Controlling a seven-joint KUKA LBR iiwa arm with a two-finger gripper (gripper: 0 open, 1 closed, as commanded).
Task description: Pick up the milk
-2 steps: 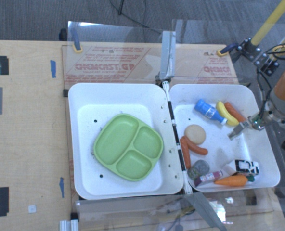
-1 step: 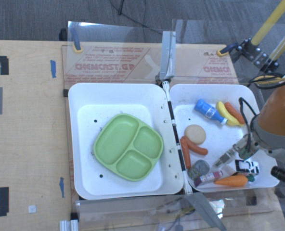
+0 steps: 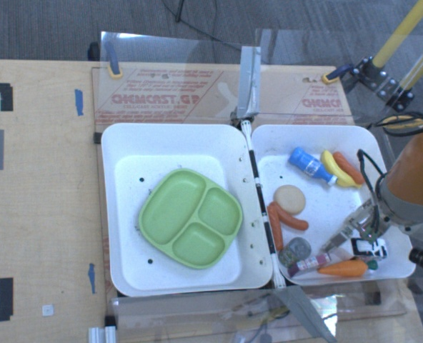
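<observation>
From the overhead camera I see the grey arm with its orange band coming in at the lower right of the frame, its two-finger gripper (image 3: 356,229) low over the right white bin (image 3: 269,140), beside the small black-and-white milk carton (image 3: 369,248) near that bin's lower right corner, just above an orange carrot (image 3: 344,268). I cannot tell how the pincer stands, and the carton looks to be on the bin floor, so I judge the pick not yet made. Grasp and lift remain; the green divided plate (image 3: 190,218) in the left bin plays no part.
</observation>
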